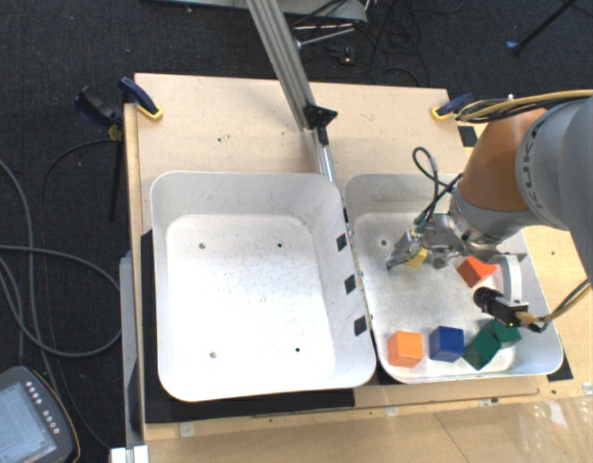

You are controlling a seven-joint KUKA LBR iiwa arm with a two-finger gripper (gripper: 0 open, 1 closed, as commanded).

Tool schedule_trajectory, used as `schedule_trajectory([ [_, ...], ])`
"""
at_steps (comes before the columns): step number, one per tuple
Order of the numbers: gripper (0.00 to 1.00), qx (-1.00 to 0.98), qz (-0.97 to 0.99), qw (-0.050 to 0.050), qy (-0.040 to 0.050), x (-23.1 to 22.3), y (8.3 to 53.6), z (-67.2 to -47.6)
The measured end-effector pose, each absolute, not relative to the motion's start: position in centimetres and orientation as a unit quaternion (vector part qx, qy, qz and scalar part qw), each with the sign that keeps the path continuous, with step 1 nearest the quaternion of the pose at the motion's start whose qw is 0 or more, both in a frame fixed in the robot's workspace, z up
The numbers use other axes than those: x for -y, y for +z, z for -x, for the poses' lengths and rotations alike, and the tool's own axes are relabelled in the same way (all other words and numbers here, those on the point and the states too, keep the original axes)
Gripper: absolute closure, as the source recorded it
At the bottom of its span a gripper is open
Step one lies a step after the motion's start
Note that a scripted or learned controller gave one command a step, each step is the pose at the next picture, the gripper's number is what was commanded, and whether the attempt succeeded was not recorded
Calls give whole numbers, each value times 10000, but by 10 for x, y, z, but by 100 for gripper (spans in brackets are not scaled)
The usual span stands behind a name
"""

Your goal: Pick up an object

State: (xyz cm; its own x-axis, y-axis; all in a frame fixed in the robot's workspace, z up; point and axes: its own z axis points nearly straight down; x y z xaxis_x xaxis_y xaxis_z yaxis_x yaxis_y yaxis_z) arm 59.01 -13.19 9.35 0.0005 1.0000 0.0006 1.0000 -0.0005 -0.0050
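My gripper (409,255) hangs over the right bin (373,210), can't tell its state. Arm partly hides the red block (474,271); orange cube (405,347) sits nearer.

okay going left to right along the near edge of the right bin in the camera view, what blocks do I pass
orange block → blue block → green block

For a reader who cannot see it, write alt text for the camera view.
A grey robot arm reaches into the right white bin, its gripper above the floor. Orange, blue, green and red blocks lie nearby.
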Motion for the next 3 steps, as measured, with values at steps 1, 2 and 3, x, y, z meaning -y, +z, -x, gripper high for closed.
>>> schedule_trajectory([
  [1, 100, 7066, 7076, -10, -4, 133, 107, -592],
  [2, 100, 7073, 7069, -31, -17, 134, 170, -588],
  [3, 100, 7080, 7062, -30, -18, 129, 214, -588],
])
